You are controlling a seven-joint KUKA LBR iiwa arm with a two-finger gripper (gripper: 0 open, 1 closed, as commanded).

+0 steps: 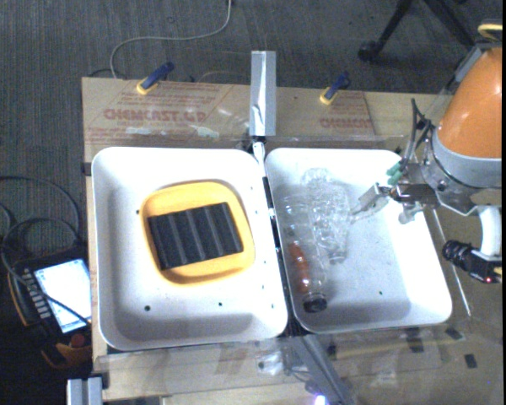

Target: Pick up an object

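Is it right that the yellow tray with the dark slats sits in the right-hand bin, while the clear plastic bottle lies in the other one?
Not quite. The camera view shows the yellow tray with the dark slats in the left-hand bin. The clear plastic bottle does lie in the other one, the right-hand bin.

**Faint red print on the cardboard**

The only lettering sits on the cardboard sheet [177, 112] covering the worktop, up beyond the bins and well to the left of the claw [386, 194]. Red capitals run across it, too washed out to read with any confidence. A second scrap of red print [346, 122] lies on the same cardboard, nearer the claw, and is equally illegible.
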